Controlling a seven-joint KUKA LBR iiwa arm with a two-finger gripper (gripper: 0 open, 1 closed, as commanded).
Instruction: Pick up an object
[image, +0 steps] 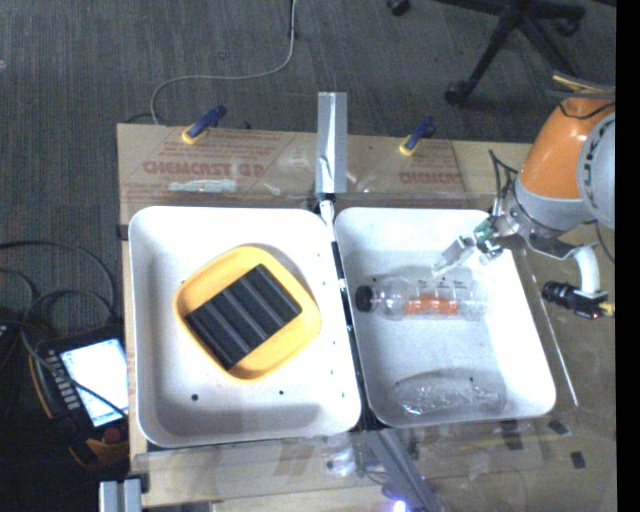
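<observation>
The clear bottle (425, 299), light, slippery and crushable, suits a mid-body grasp; the gripper (455, 255) hangs above, fingers apart, holding nothing

A dark grey carpet (150, 50) covers the floor around the desk (230, 165), whose brown board top carries faded red lettering. Two clamps with blue and yellow handles (203, 123) (417, 133) grip its far edge. A thin pale cable (225, 75) loops across the carpet beyond. At the upper right stand the black legs of a chair base (500, 45). At the lower left, black cables curl near a handheld pendant with a lit screen (85, 375).
</observation>
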